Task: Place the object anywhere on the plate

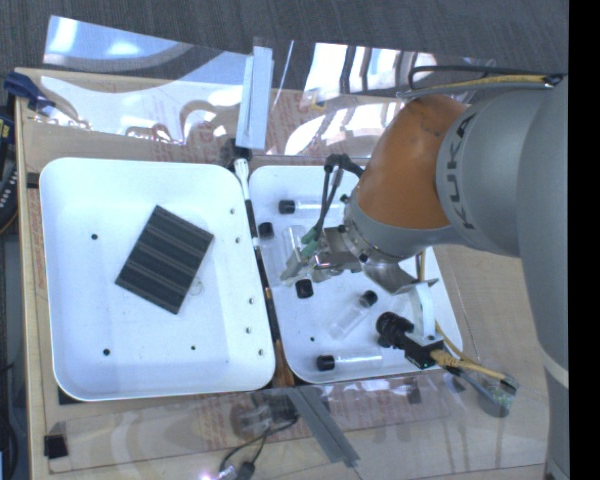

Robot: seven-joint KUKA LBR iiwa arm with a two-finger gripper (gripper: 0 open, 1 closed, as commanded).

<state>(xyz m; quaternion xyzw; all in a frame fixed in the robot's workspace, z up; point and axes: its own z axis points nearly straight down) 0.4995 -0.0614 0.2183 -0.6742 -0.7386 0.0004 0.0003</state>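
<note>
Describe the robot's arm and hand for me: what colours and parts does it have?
The arm is thick, rounded and grey, with a broad orange band above the wrist and dark lettering along the grey shell. The hand is small and metallic. Thin dark cables run beside it, and a yellow cable crosses above the arm.

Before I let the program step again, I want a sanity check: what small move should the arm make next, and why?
Probably a short descent with the pincer onto a clear vial with a black cap right below it. It hovers over the right bin, where the vials lie loose, while the dark ribbed plate sits in the left bin.
</note>
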